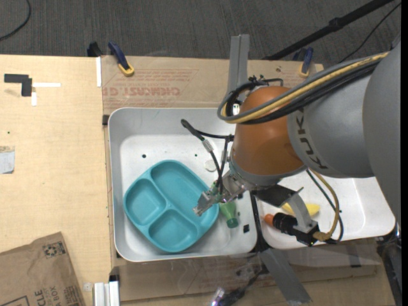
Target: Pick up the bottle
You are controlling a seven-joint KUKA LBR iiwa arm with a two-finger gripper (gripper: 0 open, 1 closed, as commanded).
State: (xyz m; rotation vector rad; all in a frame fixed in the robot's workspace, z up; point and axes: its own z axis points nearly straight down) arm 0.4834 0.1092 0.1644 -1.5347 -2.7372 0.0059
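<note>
While the gripper (pixel 217 199) hangs over the teal plate's (pixel 153 203) right edge, the green bottle (pixel 229 213) lies just right below it; whether it pinches the bottle I cannot tell.

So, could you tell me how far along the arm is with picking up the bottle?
Done: the gripper has reached the green bottle in the left bin, beside the teal tray. In hand: closing in on it; a grasp isn't visible. Left: gripping and lifting the bottle, which looks to be resting on the bin floor.
</note>
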